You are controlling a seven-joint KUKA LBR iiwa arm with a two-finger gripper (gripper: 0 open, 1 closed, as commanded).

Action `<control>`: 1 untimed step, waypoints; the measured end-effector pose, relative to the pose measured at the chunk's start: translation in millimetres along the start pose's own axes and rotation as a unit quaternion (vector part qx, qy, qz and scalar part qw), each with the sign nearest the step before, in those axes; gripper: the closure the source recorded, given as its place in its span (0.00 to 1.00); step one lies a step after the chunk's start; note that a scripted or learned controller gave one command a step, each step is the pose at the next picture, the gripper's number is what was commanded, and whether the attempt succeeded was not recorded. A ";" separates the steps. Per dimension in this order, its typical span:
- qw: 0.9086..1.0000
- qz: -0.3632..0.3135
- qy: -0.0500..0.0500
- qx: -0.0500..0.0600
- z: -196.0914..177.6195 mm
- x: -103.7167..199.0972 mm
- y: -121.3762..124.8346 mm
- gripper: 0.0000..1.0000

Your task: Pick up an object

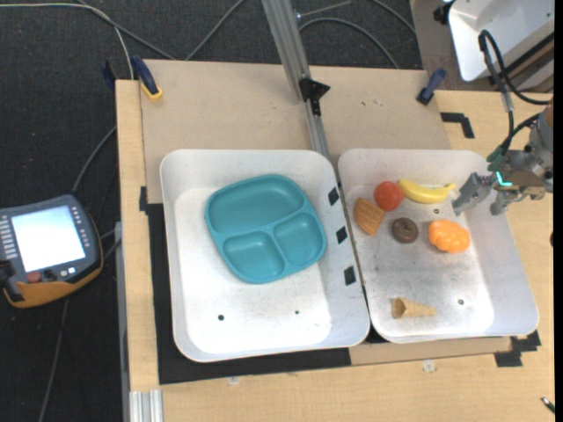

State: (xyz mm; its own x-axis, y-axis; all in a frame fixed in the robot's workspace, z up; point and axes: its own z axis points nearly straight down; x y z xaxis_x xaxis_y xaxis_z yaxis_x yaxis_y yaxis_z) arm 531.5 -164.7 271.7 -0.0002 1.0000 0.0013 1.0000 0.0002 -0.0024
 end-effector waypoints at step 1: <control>1.000 0.000 0.000 -0.001 -0.8 0.0 0.5 0.00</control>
State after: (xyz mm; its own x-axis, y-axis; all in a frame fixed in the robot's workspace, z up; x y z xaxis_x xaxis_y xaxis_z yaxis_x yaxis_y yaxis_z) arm 532.0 -164.8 272.5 -0.0007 1.0000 0.0008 1.0000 0.0007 -0.0005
